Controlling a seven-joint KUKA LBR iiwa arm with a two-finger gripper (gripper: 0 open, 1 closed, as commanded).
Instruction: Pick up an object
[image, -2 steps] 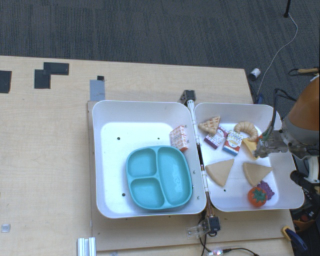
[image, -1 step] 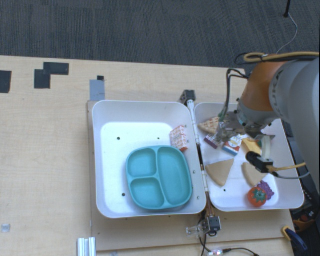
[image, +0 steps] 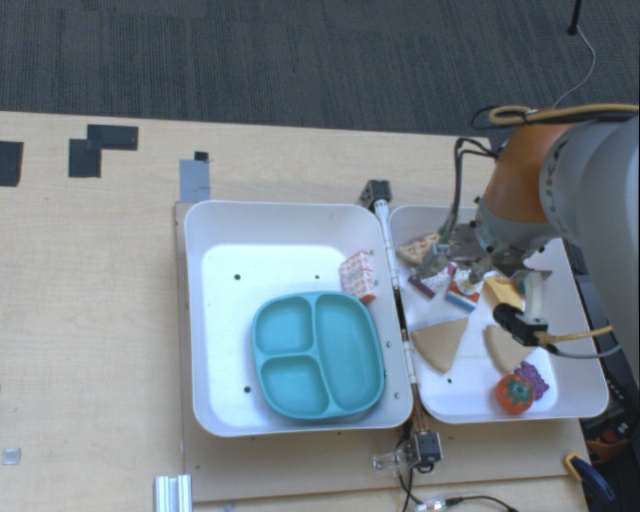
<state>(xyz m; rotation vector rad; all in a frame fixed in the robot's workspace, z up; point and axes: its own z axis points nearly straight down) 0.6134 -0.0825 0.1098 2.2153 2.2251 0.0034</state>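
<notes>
We see no single thing picked out, so we start with the small cluster under the hand (image: 447, 262), at the far end of the right bin (image: 470, 402). There a pale scrap (image: 415, 248) lies by the bin's left wall, a dark red piece (image: 424, 288) sits just nearer to us, and a red and blue piece (image: 462, 296) lies beside that. The hand hangs low over these three, close enough that we cannot say whether it touches any of them. We cannot tell whether the hand is spread or pressed together, and we see nothing plainly gripped in it.

Just right of the cluster is a yellow block (image: 503, 291). Nearer the front of the same bin a tan wedge (image: 442, 343) lies flat, with a tan slab (image: 503, 350) to its right, the two apart. At the front right corner rests a red ball (image: 514, 393) with a purple bit (image: 532, 378) touching its upper side.

The grey arm (image: 590, 190) reaches in from the right, its orange band (image: 520, 180) above the far end of the right bin.

In the left bin (image: 225, 300) a teal divided plate (image: 318, 355) takes up the front right part, and a small red and white packet (image: 358, 274) sits near the wall shared with the right bin, just beyond the plate.

Both bins stand on a pale wooden worktop (image: 90, 300), which carries black tape marks (image: 100, 146) at its far left.
</notes>
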